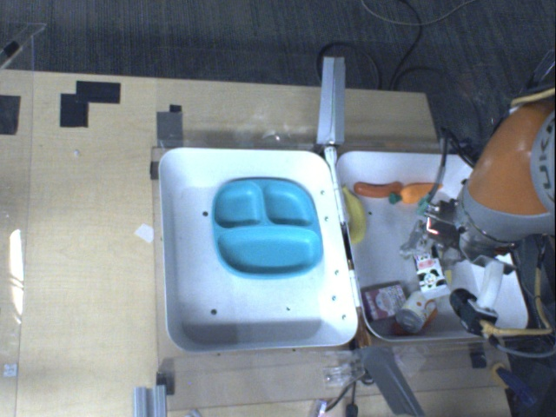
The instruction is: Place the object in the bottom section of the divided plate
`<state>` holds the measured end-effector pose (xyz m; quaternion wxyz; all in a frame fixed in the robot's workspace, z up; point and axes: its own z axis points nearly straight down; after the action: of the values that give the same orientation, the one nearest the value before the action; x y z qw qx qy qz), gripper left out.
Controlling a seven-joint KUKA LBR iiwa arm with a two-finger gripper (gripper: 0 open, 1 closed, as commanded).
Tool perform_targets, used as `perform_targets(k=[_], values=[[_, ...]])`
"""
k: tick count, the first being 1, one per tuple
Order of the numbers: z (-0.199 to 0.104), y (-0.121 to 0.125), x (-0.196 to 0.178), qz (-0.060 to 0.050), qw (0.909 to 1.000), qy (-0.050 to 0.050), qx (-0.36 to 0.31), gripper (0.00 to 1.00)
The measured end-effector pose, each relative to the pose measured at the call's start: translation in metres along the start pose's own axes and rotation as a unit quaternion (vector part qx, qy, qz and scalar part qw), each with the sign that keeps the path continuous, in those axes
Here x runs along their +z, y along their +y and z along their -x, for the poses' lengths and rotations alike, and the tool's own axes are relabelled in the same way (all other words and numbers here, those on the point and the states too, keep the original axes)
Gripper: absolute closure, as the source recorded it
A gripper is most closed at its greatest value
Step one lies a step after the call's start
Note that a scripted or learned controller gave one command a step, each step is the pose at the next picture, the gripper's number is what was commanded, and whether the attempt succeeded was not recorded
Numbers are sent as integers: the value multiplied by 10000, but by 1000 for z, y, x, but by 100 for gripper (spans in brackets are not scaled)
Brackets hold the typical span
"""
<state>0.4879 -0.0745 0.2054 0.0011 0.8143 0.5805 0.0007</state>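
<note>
A blue divided plate [264, 239] lies in the middle of the left bin [187, 259], its two small sections on the far side and its single wide bottom section on the near side — all three bare. The arm [519, 168], grey with an orange band, reaches in from the right over the right bin [382, 233], just beside the plate's bin and parted from it by a thin rail.

The claw [427, 243] hangs low over the right bin, well to the right of the plate. A small white carton [429, 274] with dark spots sits right at its tip, but whether the claw is spread, closed or gripping the carton cannot be told from this angle.

Other items share the right bin — a carrot [389, 191] at the far end, level with the plate's small sections; a banana [354, 215] against the wall nearest the plate; a dark red packet [383, 301] and a brownish can [414, 313] in the near corner, beyond the plate's bottom section. The carton is between the carrot and the can, well apart from the plate.

Both bins rest on a pale wooden table [78, 259], with black marks [87, 101] far to the plate's upper left. Cables [417, 7] trail across the dark floor beyond the table.
</note>
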Motion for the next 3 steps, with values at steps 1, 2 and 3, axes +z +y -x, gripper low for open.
perform_targets(k=[1,2,3], values=[[-35,56,21,-3,9983,-1,-577,100],[-35,56,21,0,9983,-1,-580,0],[-37,57,10,18,9981,2,-615,100]])
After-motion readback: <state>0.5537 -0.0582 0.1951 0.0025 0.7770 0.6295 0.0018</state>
